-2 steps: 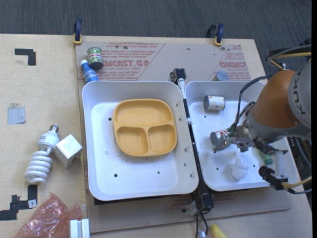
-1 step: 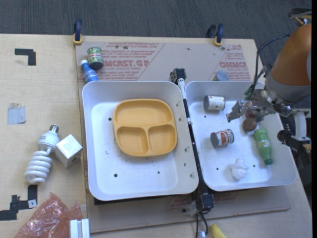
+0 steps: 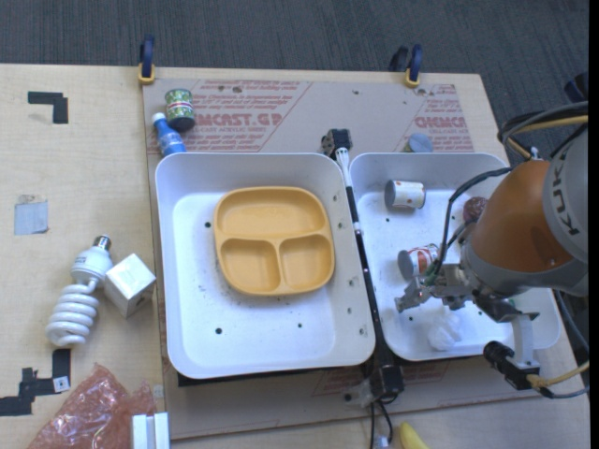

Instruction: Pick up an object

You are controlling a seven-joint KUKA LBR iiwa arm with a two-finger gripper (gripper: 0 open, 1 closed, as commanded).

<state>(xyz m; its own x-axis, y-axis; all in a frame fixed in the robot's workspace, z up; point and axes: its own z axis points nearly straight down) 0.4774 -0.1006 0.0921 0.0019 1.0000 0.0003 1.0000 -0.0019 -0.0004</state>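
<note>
Two shallow white bins sit side by side on the desk [image 3: 84, 363]. The left bin [image 3: 182, 279] holds a yellow divided plate [image 3: 274, 239] with three compartments, lying flat a little above the bin's middle; dark specks dot the white floor around it.

The right bin [image 3: 374, 251] carries several small things. A short white cylinder [image 3: 405, 195] lies on its side near the upper rim. A small can with red markings [image 3: 417, 261] lies near the bin's middle, just beside the arm's wrist. A crumpled white object [image 3: 445, 328] rests near the lower rim, below the wrist. A dark reddish object [image 3: 474, 209] peeks out at the upper right, partly hidden by the arm's orange band [image 3: 510, 218].

The arm reaches in from the right and hangs low over the right bin. The pincer [image 3: 418, 294] points toward the bin's left part, between the small can and the crumpled white object. Whether it is open or closed cannot be told, and nothing can be seen in its grip.

Outside the bins, on the desk to the left, lie a spiral light bulb [image 3: 77, 302] and a white cube [image 3: 130, 283], touching. A small green-labelled bottle with a blue cap [image 3: 174, 120] lies above the left bin, and crinkled red wrapping [image 3: 89, 410] lies at the lower left.
</note>
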